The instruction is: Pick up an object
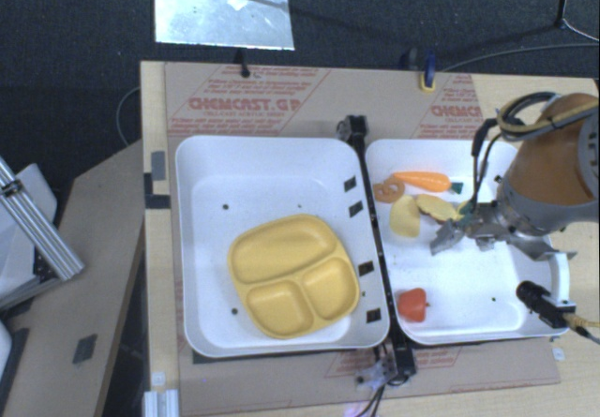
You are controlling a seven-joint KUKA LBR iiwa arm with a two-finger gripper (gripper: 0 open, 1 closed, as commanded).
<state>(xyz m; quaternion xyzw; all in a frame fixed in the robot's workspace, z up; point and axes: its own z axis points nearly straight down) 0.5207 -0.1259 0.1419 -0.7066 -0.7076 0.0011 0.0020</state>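
Left bin [211, 162]: holds a yellow three-compartment tray [294, 275], lying flat, well apart from my working area.
Divider [370, 228]: black clips along the shared rim between the bins; nothing for me to pick there.
Right bin [487, 317]: toy food in its left half, with bare floor at lower right.
Ring piece [386, 190]: small, orange-brown, at the carrot's blunt end.
Carrot [422, 181]: orange, lying crosswise near the far wall; I judge it light, stiff, smooth plastic. Best taken across mid-length.
Pale yellow pieces [405, 216]: a rounded chunk and a flatter slice, touching or nearly so, just left of my gripper. Likely light and slippery; the chunk looks the easier grip, across its width.
Red piece [412, 305]: small, alone near the front wall, free on all sides; clearest target.
Gripper [448, 239]: low over the bin floor, just beside the yellow slice. Open or closed: cannot tell. Nothing visibly held.
Obstruction: slice crowds the chunk.
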